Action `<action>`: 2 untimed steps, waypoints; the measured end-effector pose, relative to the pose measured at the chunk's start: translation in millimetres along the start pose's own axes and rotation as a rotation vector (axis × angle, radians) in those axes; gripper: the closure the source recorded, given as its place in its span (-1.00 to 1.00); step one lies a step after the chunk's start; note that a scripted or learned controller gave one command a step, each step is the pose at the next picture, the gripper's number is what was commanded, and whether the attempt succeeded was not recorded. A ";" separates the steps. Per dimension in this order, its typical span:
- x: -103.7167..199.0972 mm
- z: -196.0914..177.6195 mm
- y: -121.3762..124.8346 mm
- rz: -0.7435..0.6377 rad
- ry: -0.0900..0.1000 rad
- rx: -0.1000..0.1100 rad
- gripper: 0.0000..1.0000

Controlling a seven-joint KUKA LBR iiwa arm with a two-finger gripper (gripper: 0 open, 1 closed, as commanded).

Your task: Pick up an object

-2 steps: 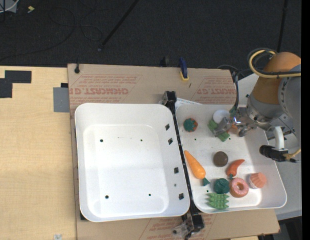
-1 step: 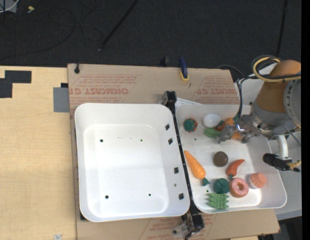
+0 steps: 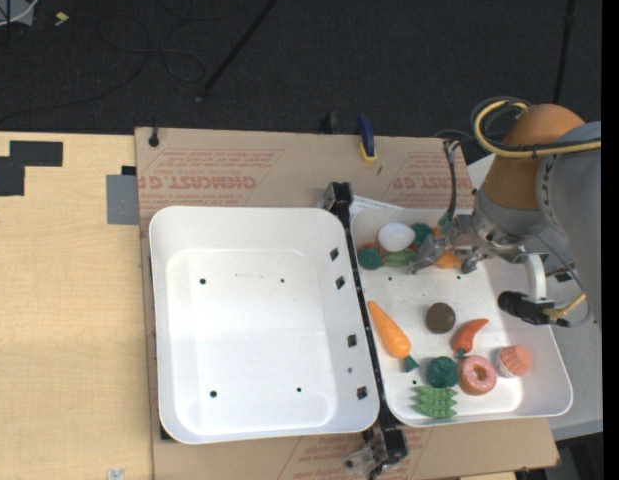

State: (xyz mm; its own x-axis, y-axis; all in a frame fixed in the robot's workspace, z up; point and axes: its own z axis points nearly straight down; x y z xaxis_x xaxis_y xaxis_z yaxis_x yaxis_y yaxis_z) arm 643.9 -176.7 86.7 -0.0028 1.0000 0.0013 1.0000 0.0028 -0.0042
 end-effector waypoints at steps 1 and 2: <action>-2.4 -0.6 -0.2 0.002 -0.001 -0.001 -1.00; -36.8 -1.6 0.3 0.003 -0.002 -0.004 -1.00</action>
State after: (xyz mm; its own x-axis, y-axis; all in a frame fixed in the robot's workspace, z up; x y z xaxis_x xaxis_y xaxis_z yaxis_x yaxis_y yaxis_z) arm 644.3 -213.5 88.2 -0.0002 1.0000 -0.0005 1.0000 0.0002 -0.0001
